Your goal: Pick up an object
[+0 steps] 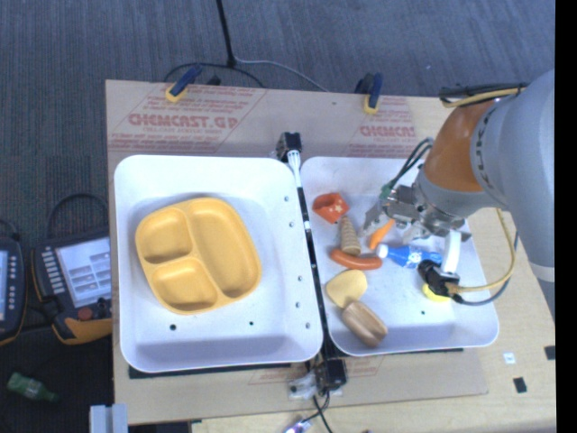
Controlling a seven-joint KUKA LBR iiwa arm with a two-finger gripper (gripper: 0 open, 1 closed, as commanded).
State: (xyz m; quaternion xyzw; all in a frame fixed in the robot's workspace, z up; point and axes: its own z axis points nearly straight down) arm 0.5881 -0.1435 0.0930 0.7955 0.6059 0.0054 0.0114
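Worktop [189, 120]: from my remote seat I see a brown board printed with red lettering; it carries both bins and runs under and all around the pincer.
Arm [505, 161]: grey with an orange band, reaching in from the right and ending low over the right bin.
Left bin [144, 332]: white and shallow, well to the pincer's left.
Yellow tray [196, 253]: three compartments, lying in the left bin, far left of the pincer.
Right bin [469, 332]: white, directly beneath the pincer.
Pincer [389, 216]: down among the toys in the right bin; I cannot tell how far it is open, and I see nothing held in it.
Bread roll [364, 322]: brown, below the pincer and a little left, near the bin's front wall.
Yellow chip-shaped piece [346, 288]: just above the roll, below-left of the pincer.
Sausage [356, 260]: red-orange, lying flat just below-left of the pincer.
Blue tube [413, 258]: just below-right of the pincer.
Red piece [330, 207]: left of the pincer, near the bin divide.
Orange stick [380, 234]: slanted, right at the pincer tips.
Tan ridged piece [349, 234]: just left of the pincer.
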